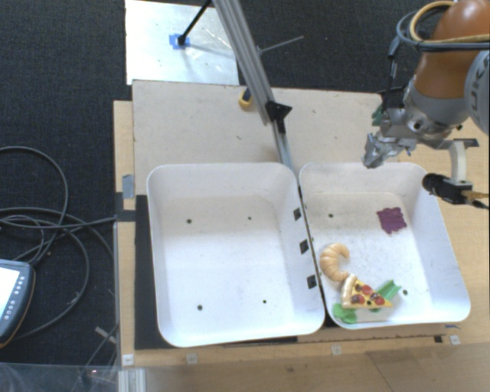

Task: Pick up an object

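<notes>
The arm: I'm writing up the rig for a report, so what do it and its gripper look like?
The arm has a rounded, glossy orange band above a light grey wrist section. A thin yellowish cable loops along its upper left side, with dark cabling beside it. The gripper is a small metallic grey assembly tapering downward, with a green fitting on its left side. No markings can be made out.

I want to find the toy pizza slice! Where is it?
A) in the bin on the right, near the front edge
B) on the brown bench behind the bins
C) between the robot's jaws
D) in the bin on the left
A: the pizza slice lies in the right bin near its front edge, just beside the croissant, while the gripper is far off over that bin's back rim.
</notes>
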### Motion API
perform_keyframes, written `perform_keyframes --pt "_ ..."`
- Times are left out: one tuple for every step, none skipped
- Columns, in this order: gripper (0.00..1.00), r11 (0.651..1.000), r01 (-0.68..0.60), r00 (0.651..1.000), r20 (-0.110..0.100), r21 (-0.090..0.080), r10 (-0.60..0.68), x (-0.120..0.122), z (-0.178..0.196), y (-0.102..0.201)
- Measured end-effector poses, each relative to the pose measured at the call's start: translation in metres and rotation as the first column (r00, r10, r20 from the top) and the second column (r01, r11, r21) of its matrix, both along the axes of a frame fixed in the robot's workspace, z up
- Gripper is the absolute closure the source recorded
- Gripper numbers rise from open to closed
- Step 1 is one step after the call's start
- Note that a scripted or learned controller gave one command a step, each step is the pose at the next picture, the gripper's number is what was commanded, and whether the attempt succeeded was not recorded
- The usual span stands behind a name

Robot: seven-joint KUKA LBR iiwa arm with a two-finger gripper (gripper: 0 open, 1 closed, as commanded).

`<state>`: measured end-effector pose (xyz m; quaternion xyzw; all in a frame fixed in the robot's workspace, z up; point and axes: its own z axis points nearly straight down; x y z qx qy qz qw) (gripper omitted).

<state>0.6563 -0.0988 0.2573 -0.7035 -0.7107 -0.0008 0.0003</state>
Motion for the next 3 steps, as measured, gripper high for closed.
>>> perform_keyframes --pt "1.00 1.000 0.000 1.000 0.001 0.000 0.000 0.003 -0.014 0.051" --pt "1.00 1.000 0.000 1.000 0.000 0.000 0.000 0.006 -0.025 0.106" --pt "1.00 1.000 -0.001 1.000 0.000 0.001 0.001 -0.001 -0.035 0.164"
